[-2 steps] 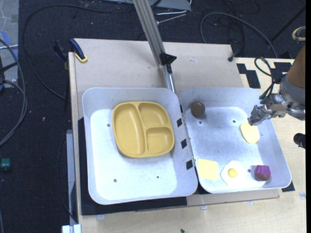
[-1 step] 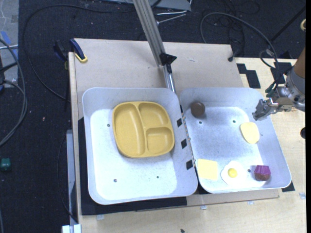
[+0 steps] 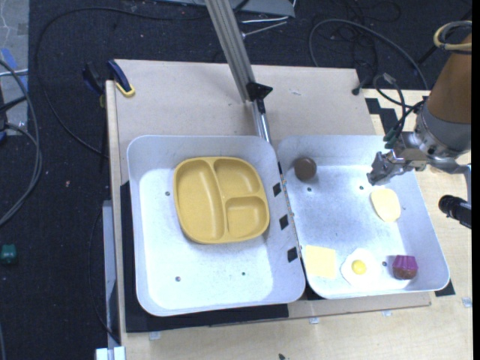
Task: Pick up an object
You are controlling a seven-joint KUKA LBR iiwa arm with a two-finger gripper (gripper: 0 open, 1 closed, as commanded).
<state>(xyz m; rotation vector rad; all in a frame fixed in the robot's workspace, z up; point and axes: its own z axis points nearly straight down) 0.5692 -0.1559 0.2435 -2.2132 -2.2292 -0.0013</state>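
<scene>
Two shallow white bins are set side by side on the bench. The left bin point(image 3: 150, 276) bears a yellow divided plate point(image 3: 222, 199), placed toward its far half; bare floor is left around the plate on the near side and along the left wall.

The right bin point(image 3: 337, 201) is taken as the landmark. Near its far left corner a small brown round object point(image 3: 304, 169) is seen, apart from the walls. Along its near edge three things are lined up: a pale yellow square slice point(image 3: 321, 261) at the near left, a fried-egg piece point(image 3: 359, 267) just beside it, and a purple object point(image 3: 404, 267) close to the near right corner. A pale yellow oval piece point(image 3: 386, 205) lies by the right wall, about midway along it. The middle of the bin's floor is left open.

The gripper point(image 3: 377, 172) is seen over the far right part of this bin, just beyond the oval piece and a little toward the bin's centre, with the arm entering across the right rim. Nothing is seen between its fingers; whether they are spread or closed cannot be told from this view.
</scene>
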